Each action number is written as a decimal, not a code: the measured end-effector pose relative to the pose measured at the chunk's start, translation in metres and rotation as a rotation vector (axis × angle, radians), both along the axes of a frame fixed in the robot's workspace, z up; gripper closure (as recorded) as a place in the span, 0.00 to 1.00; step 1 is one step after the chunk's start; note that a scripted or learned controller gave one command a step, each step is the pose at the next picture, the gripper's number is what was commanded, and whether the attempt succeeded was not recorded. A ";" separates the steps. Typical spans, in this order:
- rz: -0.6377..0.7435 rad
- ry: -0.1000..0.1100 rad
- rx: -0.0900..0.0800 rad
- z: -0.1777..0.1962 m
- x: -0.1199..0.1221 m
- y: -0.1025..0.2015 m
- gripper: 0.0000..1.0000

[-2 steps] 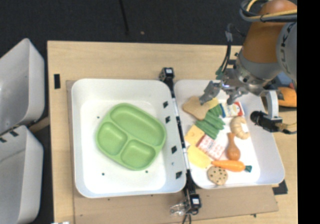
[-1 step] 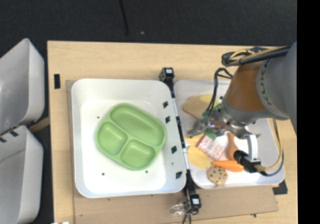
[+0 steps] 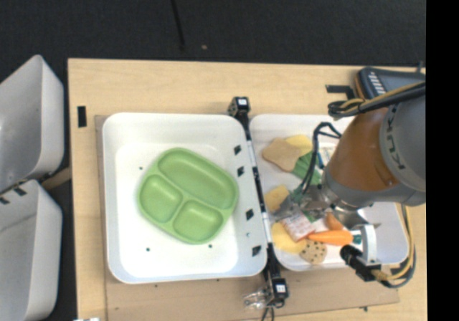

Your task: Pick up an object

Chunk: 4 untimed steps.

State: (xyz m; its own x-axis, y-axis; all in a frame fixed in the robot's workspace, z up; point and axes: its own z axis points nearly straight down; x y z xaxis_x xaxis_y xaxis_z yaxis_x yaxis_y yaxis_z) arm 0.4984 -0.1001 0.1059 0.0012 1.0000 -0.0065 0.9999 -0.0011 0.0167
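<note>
Overhead view of the bench (image 3: 158, 87) with two shallow white bins side by side. The left bin (image 3: 125, 255) holds a green divided plate (image 3: 188, 195) with three compartments, lying flat near the bin's middle and a little toward the right bin. The right bin (image 3: 398, 237) holds a cluster of small objects along its left side: a tan, flat piece (image 3: 281, 154) at the far end, touching a yellow piece (image 3: 300, 142) behind it; a green item (image 3: 305, 166) just beside them; a yellow lump (image 3: 277, 196) at mid-bin; a red-and-white packet (image 3: 298, 227); an orange carrot-shaped item (image 3: 330, 237) lying crosswise; a second yellow piece (image 3: 285, 242) and a round brown cookie with dark spots (image 3: 313, 252) at the near end. The arm (image 3: 373, 151) reaches in from the right, its orange band above the cluster. The gripper (image 3: 295, 206) is low among the objects, just above the packet; whether it is open, closed or gripping anything cannot be told, since the wrist hides its working end.
</note>
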 end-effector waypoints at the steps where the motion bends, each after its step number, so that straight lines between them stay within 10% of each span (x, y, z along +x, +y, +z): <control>1: 0.004 -0.003 0.002 0.205 -0.006 -0.011 0.00; 2: -0.003 0.012 0.007 -0.008 -0.007 -0.033 0.00; 3: 0.012 -0.001 0.008 0.135 -0.005 0.045 0.00; 4: -0.001 0.019 0.006 0.093 -0.009 0.036 0.00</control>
State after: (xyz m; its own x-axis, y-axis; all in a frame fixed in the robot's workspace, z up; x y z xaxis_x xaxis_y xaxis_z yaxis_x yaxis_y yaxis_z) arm 0.4890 -0.0640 0.1987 0.0020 1.0000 -0.0010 1.0000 -0.0020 -0.0026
